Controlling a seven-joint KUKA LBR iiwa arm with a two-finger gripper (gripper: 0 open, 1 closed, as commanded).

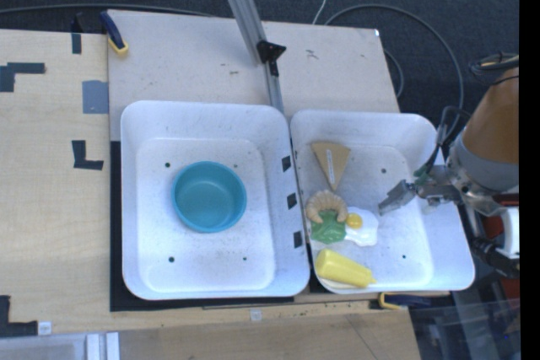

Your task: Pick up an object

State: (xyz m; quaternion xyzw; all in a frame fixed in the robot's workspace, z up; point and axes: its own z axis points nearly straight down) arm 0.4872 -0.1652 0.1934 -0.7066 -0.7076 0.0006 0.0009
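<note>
The right bin (pixel 422 131) holds a tan wedge (pixel 331 161), a beige ring-shaped piece with a green bit (pixel 326 215), a white fried egg with a yellow yolk (pixel 361 228) and a yellow block (pixel 342 269) at its front edge. A blue bowl (pixel 209 196) sits in the left bin (pixel 152 118). My gripper (pixel 396 198) hangs over the right part of the right bin, just right of the egg. It points left and down, and nothing shows between its fingers.
A grey metal pole (pixel 245 4) slants from the top to the seam between the bins. Cables loop over the board behind the bins. A blue and yellow clamp (pixel 113 33) lies at the board's far left corner.
</note>
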